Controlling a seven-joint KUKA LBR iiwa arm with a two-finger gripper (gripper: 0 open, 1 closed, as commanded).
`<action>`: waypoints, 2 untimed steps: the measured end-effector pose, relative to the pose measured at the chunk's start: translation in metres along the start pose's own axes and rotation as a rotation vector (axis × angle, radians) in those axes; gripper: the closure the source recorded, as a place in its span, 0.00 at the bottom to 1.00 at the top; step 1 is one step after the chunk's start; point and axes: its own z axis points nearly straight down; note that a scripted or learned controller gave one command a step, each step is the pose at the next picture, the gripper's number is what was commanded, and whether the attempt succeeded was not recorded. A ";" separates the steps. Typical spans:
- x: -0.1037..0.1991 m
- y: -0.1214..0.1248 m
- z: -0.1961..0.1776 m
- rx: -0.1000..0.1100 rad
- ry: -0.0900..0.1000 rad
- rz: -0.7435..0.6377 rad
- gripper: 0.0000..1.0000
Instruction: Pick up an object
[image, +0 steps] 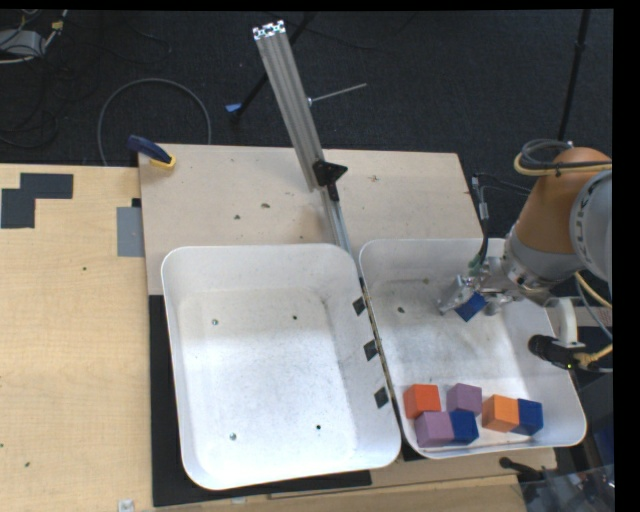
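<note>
Reaching in from the right, the arm (560, 225) puts its end effector (472, 297) over the far part of the right bin (420, 275), and a blue block (469, 307) sits between its fingers, held clear of the group of blocks lower down. The block looks tilted, with one corner pointing down and toward the left; it is too small and too covered to give a clear long axis.

Outward from there, the right bin's near edge holds a cluster of blocks. An orange block (422, 399) lies at the left of the group, a purple block (464, 397) just beside it on the right, and a larger purple block (434, 428) nearer still, touching a blue cube (464, 427). To the right of these, a second orange block (500, 411) sits against another blue block (530, 416) close to the bin's right rim.

The left bin (190, 290) stands beside the right one, their rims meeting along a line marked by small black clips (369, 349).

Both bins rest on a light wooden surface (70, 340). A slanted aluminium rail (296, 110) rises from between the bins toward the far side. Beyond the surface is a dark floor (420, 80) with a looped cable (153, 115), and a blue-handled clamp (150, 150) grips the surface's far left corner.
</note>
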 end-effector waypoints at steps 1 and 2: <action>-0.001 0.001 -0.010 -0.001 0.000 0.002 1.00; 0.061 0.021 -0.003 -0.008 -0.001 -0.004 1.00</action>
